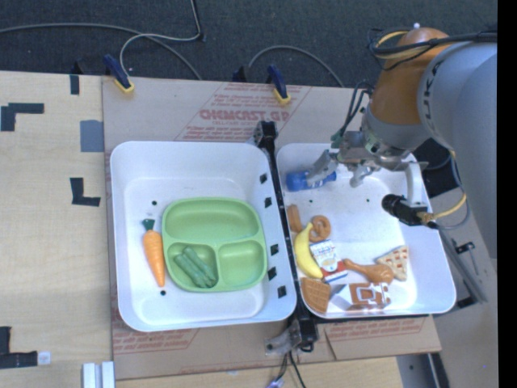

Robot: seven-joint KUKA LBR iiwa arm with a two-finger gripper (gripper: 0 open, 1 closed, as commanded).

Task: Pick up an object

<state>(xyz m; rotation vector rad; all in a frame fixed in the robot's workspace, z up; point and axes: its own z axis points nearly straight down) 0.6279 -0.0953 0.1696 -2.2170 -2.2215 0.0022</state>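
- Nearest in the right bin (440, 285) lie a waffle (316, 295), a drumstick (367, 271), a pizza slice (393, 260) and a banana (305, 253), close together.
- In the left bin (129, 217), a green tray (214, 243) holds green beans (195, 266); a carrot (153, 250) lies just beside it.
- Farther back in the right bin, the gripper (343, 170) hangs with its fingers spread, just beside a blue object (308, 179), not gripping it.

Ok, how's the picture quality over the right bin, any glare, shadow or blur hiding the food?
Camera view: lighting is even and soft; the right bin floor is bright but not washed out, the banana and drumstick read clearly. Camera view: the gripper casts faint shadow near the blue object, which looks slightly soft. Camera view: the arm at the top right is large and mildly blurred.
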